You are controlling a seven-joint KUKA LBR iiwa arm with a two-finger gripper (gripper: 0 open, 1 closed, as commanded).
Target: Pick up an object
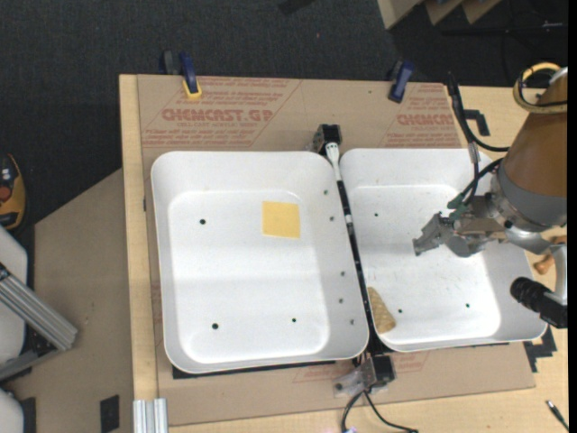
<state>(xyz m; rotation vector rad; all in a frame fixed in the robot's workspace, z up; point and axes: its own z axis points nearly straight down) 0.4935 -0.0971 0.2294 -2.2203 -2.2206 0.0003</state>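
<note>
A flat yellow square [280, 219] lies in the upper middle of the left bin [180, 269]. A small tan, rough-edged piece [381, 312] rests in the near left corner of the right bin [424, 327], against the divider. My gripper [431, 239] hangs over the middle of the right bin, pointing left, well above and to the right of the tan piece. I see nothing in it. The grey arm with its orange band [541, 156] covers the bin's right side.
Another small tan bit [544, 262] peeks out at the right bin's far right edge, partly behind the arm. Both bins sit on a brown board [270, 115] held by blue clamps [189, 72]. A black cable runs along the gap between the bins.
</note>
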